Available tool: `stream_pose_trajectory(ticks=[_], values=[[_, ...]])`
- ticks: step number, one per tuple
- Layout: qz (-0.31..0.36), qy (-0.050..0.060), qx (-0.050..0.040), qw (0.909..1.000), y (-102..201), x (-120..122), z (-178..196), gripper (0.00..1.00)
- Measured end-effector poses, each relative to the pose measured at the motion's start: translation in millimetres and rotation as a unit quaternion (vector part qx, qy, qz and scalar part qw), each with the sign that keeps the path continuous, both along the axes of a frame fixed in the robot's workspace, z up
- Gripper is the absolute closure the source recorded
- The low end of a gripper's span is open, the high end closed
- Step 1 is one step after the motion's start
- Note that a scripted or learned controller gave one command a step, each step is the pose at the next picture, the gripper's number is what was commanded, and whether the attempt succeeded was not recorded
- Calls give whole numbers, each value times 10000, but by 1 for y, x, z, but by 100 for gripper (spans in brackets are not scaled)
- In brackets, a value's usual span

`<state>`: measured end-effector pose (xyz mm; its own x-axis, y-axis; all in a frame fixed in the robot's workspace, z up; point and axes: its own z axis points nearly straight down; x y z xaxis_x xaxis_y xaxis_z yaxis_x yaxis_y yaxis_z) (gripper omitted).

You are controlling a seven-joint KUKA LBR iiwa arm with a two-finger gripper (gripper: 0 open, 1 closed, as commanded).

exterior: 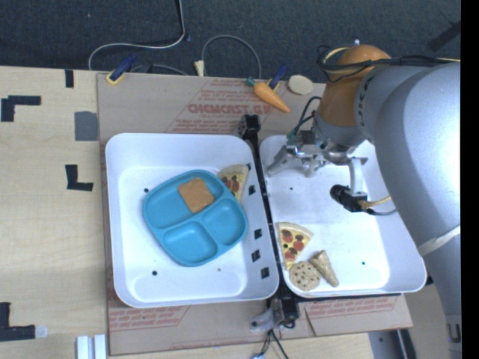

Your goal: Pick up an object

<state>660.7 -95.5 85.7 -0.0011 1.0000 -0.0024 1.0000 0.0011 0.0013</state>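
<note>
The gripper hangs over the far part of the right bin, close to its inner wall; its metal fingers spread apart with nothing between them.

Nearer the camera than the fingers, well apart from them, three toy foods sit in a cluster on the right bin's floor. The pizza slice is a yellow wedge with red spots (pepperoni, by the look). Just beside it lies a round brown cookie with dark chips, and touching the cookie is a tan pointed wedge, whose kind I cannot tell.

To the left of the fingers, across the divider, the left bin holds a blue tray with compartments; a flat brown square rests in its far compartment. A second pizza slice leans at the tray's far right edge, near the bin wall.

Beyond the fingers, outside the bins, an orange carrot lies on the cardboard.
</note>
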Motion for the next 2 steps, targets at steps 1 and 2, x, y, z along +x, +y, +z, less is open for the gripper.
stream_pose_trajectory(ticks=[1,2], values=[[6,-11,7,10000,-3,-3,0,0],[-1,-13,11,10000,-27,-3,1,0]])
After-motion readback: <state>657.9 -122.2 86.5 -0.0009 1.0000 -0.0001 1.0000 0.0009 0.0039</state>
